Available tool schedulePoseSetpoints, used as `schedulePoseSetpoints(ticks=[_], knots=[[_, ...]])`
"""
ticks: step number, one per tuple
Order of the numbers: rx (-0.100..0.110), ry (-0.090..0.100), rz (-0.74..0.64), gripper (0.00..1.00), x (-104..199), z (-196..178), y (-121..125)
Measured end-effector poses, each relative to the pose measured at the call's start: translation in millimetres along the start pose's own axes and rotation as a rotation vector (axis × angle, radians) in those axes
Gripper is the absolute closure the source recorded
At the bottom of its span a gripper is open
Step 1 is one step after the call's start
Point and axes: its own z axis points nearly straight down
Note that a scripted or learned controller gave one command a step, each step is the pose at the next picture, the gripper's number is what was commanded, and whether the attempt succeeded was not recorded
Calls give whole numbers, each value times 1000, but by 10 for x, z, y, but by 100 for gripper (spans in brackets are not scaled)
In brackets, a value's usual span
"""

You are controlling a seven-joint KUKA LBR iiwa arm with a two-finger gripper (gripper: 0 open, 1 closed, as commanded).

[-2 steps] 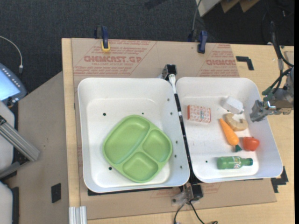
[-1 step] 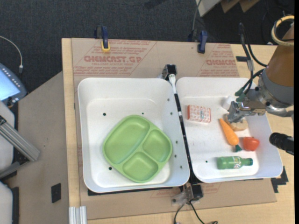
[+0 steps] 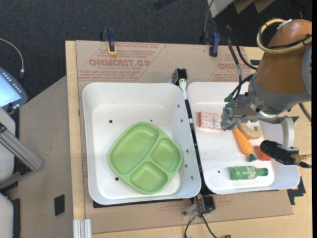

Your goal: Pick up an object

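Observation:
The right bin [image 3: 214, 182] holds a small red and white box [image 3: 210, 120], an orange carrot [image 3: 243, 142], a green bottle [image 3: 247, 172] lying on its side, and a small red thing [image 3: 263, 155] partly hidden by the robot. My gripper [image 3: 232, 119] hangs low over this bin. It is between the box and the carrot's upper end, close to both. A pale beige thing [image 3: 254, 132] peeks out just right of the carrot, under my wrist. Nothing shows as held.
A green divided plate [image 3: 145, 156] lies in the left bin [image 3: 96, 128]. A thin black stick with a pale head [image 3: 184, 95] runs along the rim between the bins. The cardboard bench top [image 3: 124, 58] surrounds both bins, with clamps at its far edge.

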Motion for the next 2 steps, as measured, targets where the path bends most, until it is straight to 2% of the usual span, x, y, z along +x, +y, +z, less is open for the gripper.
schedulePoseSetpoints(ticks=[1,2], knots=[[-3,-1,-1,100,585,65,86],[-6,-2,0,100,1016,96,236]])
